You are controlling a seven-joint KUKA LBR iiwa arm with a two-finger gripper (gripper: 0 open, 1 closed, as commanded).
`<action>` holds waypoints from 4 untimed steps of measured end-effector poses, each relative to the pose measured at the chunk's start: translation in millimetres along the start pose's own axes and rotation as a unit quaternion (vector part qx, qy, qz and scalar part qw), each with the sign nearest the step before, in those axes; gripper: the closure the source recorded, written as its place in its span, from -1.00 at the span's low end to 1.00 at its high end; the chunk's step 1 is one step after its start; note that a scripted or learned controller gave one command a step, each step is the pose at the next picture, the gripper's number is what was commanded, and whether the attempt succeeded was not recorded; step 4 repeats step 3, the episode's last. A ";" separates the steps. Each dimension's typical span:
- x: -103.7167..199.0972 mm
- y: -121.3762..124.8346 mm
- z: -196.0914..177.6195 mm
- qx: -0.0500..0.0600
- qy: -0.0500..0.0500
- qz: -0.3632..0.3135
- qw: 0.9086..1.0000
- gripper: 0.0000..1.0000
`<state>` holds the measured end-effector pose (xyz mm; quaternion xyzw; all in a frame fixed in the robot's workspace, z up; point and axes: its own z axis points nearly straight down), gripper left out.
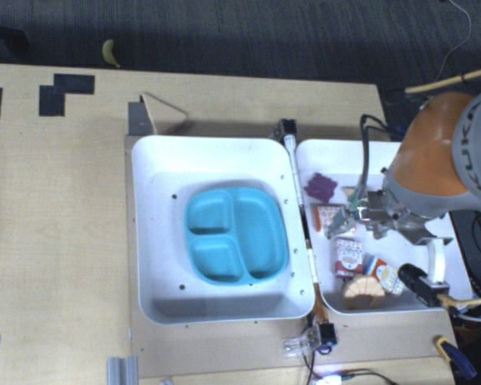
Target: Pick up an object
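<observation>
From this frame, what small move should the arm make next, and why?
Probably a short descent straight down. The gripper hangs over the right bin, just above the small packets, and nothing is visibly between its fingers. The blue tray sits in the other bin, away from it.

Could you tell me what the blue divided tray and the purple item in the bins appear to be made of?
The blue tray looks like moulded plastic, smooth and matte: uniform colour, rounded compartment edges. The purple item seems soft, perhaps fabric or foam, given its irregular crumpled outline, though it is too small to be sure.
</observation>
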<state>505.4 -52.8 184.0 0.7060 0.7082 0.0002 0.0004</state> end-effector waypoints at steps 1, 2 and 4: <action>-35.2 0.2 97.2 -0.003 0.000 0.001 1.000 -1.00; -35.1 2.1 85.7 -0.006 -0.001 0.000 1.000 1.00; 25.3 41.8 -1.0 -0.001 0.001 -0.001 1.000 1.00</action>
